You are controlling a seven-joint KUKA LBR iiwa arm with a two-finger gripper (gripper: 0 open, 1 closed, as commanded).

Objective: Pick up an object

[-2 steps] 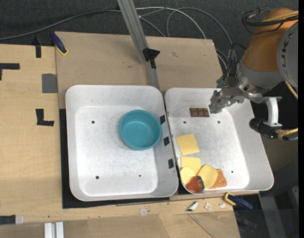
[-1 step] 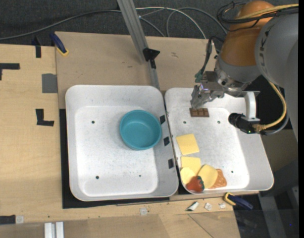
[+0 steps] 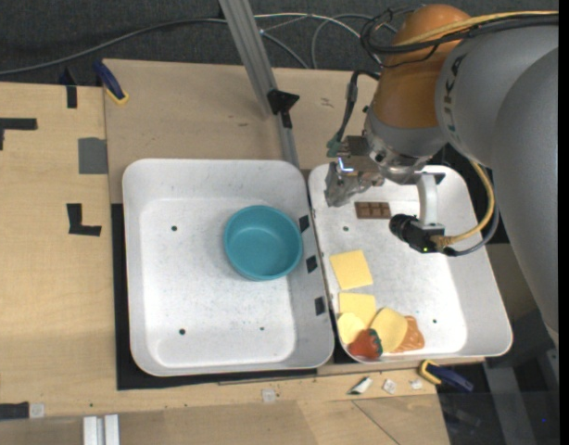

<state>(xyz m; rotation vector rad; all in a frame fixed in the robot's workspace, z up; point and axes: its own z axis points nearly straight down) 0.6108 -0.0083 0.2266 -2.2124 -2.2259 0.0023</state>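
Observation:
My gripper point(image 3: 345, 188) hangs over the far left corner of the right bin point(image 3: 470, 290), its metal fingers pointing down with nothing visible between them. Just to its right lies a small brown chocolate piece point(image 3: 372, 210) on the bin floor. A yellow cheese square point(image 3: 351, 270) lies nearer the front. At the front left of that bin sits a cluster: another yellow slice point(image 3: 356, 306), a red strawberry-like toy point(image 3: 365, 344) and an orange-yellow piece point(image 3: 396, 331). A teal bowl point(image 3: 261, 241) stands in the left bin point(image 3: 173, 276).
A slanted metal pole point(image 3: 257, 63) rises behind the bins, close to the arm's wrist. Cables point(image 3: 470, 225) loop off the wrist over the right bin. Black tape marks point(image 3: 79, 219) and blue clips point(image 3: 111, 82) sit on the bench around the bins.

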